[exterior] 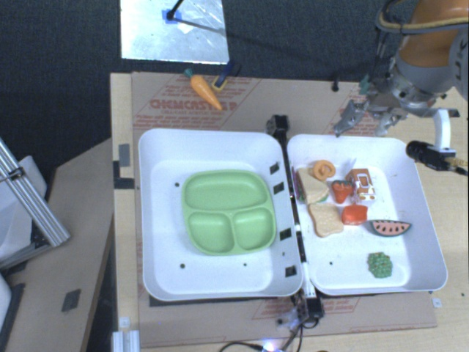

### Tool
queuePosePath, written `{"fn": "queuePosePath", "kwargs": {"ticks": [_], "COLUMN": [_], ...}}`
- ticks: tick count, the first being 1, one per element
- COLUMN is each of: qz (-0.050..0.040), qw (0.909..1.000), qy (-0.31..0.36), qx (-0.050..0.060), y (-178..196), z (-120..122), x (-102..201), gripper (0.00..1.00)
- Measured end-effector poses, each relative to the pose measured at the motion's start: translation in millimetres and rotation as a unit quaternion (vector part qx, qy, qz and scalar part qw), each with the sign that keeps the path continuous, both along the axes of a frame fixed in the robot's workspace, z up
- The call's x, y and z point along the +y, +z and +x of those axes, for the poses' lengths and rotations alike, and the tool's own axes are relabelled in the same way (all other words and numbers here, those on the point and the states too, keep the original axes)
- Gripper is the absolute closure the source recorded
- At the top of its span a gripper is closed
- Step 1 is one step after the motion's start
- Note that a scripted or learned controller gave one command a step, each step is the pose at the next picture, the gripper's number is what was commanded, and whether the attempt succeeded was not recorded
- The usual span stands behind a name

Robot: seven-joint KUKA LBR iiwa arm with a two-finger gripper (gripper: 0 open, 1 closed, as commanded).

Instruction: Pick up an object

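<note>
My gripper hangs over the far rim of the right bin, its two fingers spread apart with nothing between them. Below it in that bin lie toy foods: an orange ring, two bread slices, a red pepper, an orange-and-white carton, a red tomato, a watermelon wedge and a green broccoli. The gripper touches none of them.
The left bin holds a green divided plate. A toy carrot lies on the bench behind the bins, near a shiny sheet. A black hinge strip runs between the bins.
</note>
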State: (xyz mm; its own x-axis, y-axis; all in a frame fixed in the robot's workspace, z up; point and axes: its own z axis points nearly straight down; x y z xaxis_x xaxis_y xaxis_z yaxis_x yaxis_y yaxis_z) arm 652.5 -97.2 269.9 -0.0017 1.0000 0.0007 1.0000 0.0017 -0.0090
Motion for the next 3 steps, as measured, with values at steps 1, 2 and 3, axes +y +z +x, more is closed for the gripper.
{"fn": "queuePosePath", "kwargs": {"ticks": [1, 2, 3], "qz": [-0.0006, -0.0002, -0.0004], "qw": [1.0, 1.0, 1.0], "qy": [0.001, 0.002, 0.002], "qx": [-0.005, -0.003, -0.004], "y": [6.6, -52.5, -94.8], "z": [1.8, 5.2, 8.1], "x": [0.1, 7.4, 11.9], "gripper": [0.0, 0.0, 0.0]}}
